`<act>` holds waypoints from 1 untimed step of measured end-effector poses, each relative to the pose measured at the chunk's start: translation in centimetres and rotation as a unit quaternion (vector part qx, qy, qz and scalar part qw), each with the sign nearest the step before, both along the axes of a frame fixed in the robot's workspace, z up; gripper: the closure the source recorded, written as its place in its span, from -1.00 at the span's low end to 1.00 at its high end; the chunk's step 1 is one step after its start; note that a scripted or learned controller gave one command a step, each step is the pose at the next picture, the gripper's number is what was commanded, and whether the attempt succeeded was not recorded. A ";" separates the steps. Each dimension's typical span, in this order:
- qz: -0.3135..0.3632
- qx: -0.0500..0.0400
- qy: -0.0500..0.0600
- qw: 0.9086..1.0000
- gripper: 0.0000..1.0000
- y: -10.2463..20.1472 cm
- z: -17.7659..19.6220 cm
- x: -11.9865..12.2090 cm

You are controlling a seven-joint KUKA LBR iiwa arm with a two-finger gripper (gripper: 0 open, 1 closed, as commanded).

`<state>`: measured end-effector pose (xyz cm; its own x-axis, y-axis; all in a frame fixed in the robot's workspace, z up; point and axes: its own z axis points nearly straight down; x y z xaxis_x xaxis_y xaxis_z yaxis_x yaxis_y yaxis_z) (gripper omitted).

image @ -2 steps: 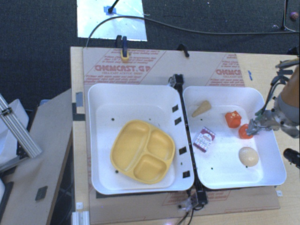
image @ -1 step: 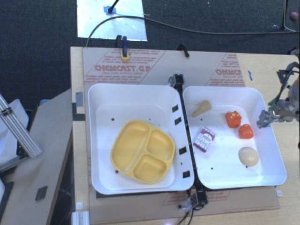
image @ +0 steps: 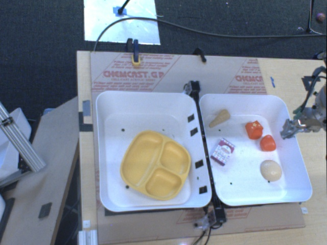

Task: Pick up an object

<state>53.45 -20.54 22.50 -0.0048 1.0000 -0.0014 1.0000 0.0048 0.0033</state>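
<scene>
Nothing lifted yet: the pick has not begun.

The left bin [image: 110, 111] holds a yellow divided tray [image: 156, 164], lying flat. The right bin [image: 240, 198] holds the candidates, all resting on its floor: a pale egg-shaped piece [image: 271, 170], a small red-and-white packet [image: 223, 151], a tan wedge [image: 219, 118] and two orange-red pieces [image: 254, 129] [image: 267, 143]. The gripper [image: 288, 130] sits at that bin's right rim, apart from every object, nearest the orange-red pair; whether its jaws are spread or closed I cannot tell. By my judgement the reach, the grasp and the lift all remain.
</scene>
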 end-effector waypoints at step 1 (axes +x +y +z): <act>0.002 0.001 0.001 1.000 1.00 4.8 -0.7 0.3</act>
